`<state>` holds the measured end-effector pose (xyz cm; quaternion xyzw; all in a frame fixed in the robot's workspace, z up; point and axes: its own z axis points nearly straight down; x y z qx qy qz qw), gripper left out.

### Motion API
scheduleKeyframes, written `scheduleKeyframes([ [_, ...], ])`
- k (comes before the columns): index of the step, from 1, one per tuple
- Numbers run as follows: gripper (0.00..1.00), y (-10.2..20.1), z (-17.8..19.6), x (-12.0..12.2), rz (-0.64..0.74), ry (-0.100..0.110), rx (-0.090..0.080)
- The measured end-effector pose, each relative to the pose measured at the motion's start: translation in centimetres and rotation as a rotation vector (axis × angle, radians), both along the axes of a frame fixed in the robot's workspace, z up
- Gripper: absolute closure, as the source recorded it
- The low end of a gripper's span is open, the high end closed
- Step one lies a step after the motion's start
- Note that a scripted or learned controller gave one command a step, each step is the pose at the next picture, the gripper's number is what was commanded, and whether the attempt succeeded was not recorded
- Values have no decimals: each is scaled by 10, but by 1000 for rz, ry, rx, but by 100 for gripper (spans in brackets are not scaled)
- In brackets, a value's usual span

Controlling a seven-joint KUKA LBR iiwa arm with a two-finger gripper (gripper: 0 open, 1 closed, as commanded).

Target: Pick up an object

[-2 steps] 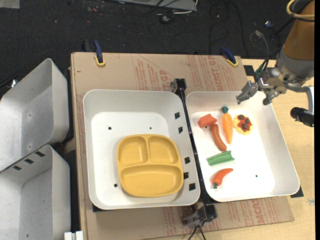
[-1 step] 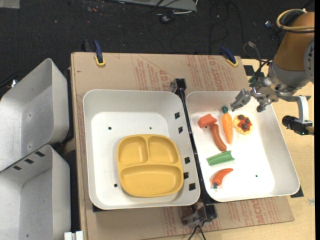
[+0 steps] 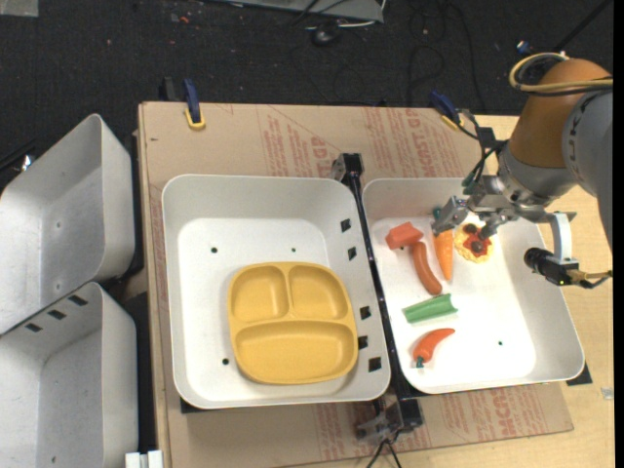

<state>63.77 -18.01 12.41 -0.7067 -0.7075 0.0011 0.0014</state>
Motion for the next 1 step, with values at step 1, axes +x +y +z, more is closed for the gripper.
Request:
scheduleKeyframes([
  [1, 100, 0, 14, 2, 1, -7, -1],
])
